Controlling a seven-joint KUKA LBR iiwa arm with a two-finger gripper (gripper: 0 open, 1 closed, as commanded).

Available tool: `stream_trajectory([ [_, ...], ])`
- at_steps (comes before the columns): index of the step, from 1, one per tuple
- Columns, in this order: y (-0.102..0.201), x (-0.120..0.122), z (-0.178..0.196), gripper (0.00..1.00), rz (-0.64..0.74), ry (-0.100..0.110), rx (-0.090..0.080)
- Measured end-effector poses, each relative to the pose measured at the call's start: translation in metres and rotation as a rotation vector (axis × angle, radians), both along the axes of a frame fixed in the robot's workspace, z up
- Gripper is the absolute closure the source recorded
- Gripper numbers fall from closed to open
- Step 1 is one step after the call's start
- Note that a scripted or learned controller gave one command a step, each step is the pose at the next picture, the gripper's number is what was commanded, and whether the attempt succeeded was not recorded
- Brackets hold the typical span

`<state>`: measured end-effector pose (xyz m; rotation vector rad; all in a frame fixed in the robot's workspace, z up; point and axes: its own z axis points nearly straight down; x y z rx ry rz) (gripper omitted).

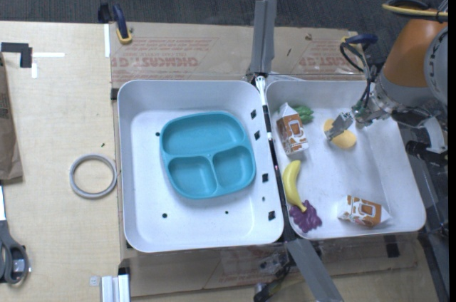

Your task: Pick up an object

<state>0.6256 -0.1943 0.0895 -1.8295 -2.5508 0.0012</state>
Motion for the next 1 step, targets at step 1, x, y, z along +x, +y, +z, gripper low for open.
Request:
stream_trajectory([
  [1, 0.0244, -0.0245, -0.0007, 0.00, 0.093, 0.001, 0.000],
])
